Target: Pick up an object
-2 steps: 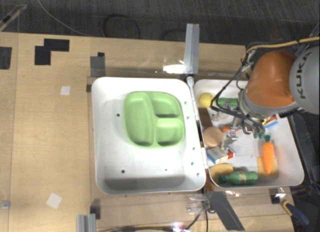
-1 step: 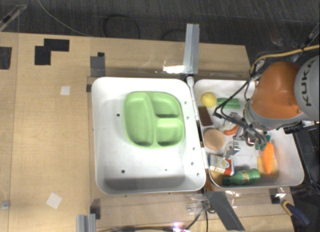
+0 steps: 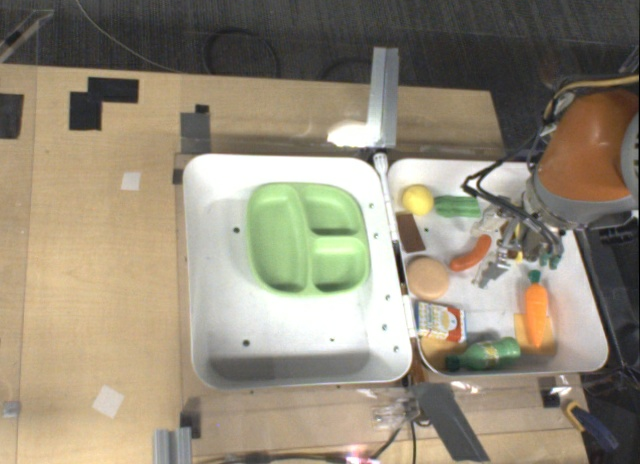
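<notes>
— Where is the arm?

— Over the right bin (image 3: 596,337). Its orange band sits above that bin's far right corner, and the gripper (image 3: 508,252) hangs over the bin's middle.

— Is the pincer apart or together?

— I cannot tell; the metal parts at the wrist blur into one another. Nothing visibly sits between them.

— What lies in the right bin?

— A red sausage (image 3: 470,253) near the bin's centre, just left of the gripper; whether they touch I cannot tell. A yellow lemon (image 3: 417,199) is at the bin's far left corner, with a green cucumber (image 3: 457,207) just beside it. A brown block (image 3: 407,232) lies along the left wall, a tan round bun (image 3: 428,277) just below it, then a small printed carton (image 3: 439,323). A green bottle (image 3: 484,354) lies along the near wall, and an orange carrot (image 3: 538,316) rests toward the bin's right side.

— And beside that bin?

— The left bin (image 3: 215,252), touching it, holding a green divided tray (image 3: 305,237).
</notes>
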Controlling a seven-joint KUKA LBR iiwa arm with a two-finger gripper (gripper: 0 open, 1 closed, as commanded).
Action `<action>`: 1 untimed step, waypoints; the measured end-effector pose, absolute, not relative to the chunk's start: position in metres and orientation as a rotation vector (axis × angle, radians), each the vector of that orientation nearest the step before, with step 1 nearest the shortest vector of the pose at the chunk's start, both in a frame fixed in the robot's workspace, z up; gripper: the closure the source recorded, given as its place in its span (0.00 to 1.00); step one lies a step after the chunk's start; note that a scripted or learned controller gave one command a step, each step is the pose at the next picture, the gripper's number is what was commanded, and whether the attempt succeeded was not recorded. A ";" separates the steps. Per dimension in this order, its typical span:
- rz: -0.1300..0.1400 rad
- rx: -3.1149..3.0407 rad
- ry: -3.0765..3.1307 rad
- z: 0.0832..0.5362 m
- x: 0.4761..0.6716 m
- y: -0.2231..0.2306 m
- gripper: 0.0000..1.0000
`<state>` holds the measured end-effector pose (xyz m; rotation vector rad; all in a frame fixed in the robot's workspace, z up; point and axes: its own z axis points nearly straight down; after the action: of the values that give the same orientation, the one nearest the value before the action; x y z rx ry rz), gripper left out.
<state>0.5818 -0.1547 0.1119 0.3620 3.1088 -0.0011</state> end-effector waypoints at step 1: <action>0.004 0.357 3.108 0.089 0.625 -0.100 0.00</action>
<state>0.6252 -0.0998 0.0886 0.3574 3.1079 0.0036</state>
